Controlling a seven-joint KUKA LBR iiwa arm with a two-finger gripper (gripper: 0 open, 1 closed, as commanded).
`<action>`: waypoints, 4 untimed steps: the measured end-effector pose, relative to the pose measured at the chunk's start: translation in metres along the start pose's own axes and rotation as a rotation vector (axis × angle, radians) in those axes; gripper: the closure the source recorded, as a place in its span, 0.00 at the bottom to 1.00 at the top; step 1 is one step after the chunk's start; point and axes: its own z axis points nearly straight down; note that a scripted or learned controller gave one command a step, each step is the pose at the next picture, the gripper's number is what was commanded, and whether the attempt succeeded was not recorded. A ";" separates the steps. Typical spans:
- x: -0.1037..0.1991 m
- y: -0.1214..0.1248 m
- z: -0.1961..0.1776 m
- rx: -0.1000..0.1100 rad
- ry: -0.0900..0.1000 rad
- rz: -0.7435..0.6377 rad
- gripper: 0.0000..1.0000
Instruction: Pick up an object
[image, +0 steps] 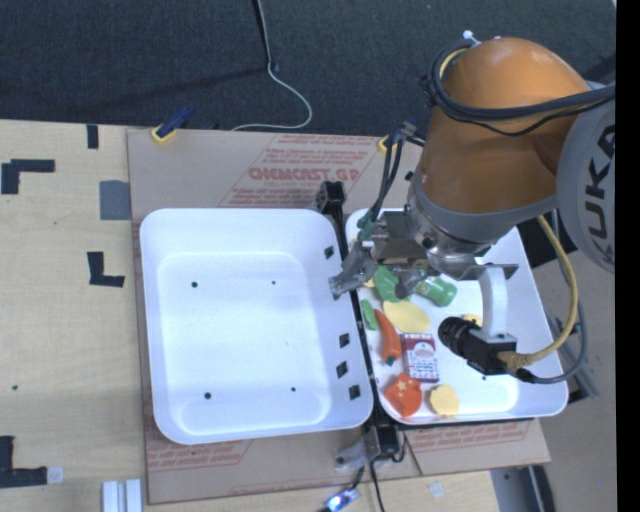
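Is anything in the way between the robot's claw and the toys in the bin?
Nothing visible stands in the way. The gripper hangs low over the right bin, right above the green toy in the pile. The carrot, red box and tomato lie nearer the camera, beside it.

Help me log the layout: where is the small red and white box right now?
In the camera view, the small red and white box lies in the right white bin, near its front edge, between the red tomato and the yellow piece.
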 end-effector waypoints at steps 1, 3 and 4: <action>-0.053 0.013 -0.144 -0.034 0.002 0.004 1.00; -0.038 -0.002 -0.178 -0.017 0.003 -0.001 1.00; -0.015 0.000 -0.025 -0.001 0.001 -0.001 1.00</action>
